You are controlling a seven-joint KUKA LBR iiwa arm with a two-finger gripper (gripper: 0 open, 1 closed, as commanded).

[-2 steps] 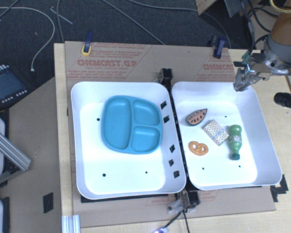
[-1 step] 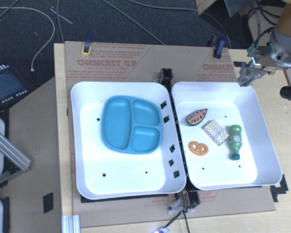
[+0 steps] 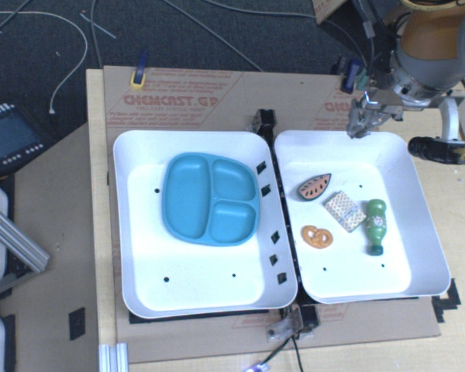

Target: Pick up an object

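— While four small things lie in the right bin (image 3: 418,273), which sits nearest the gripper?
— The brown leaf-shaped piece (image 3: 315,186), centre-right of the frame. Below it lies a pretzel (image 3: 317,237); to its right a checkered packet (image 3: 345,209), then a green bottle (image 3: 375,225) on its side.
— And the gripper (image 3: 359,122)?
— At the upper right, over the bin's far rim, well apart from all four. It holds nothing; how wide it is, I cannot tell.
— The left bin (image 3: 139,270)?
— It bears a blue divided plate (image 3: 210,198).
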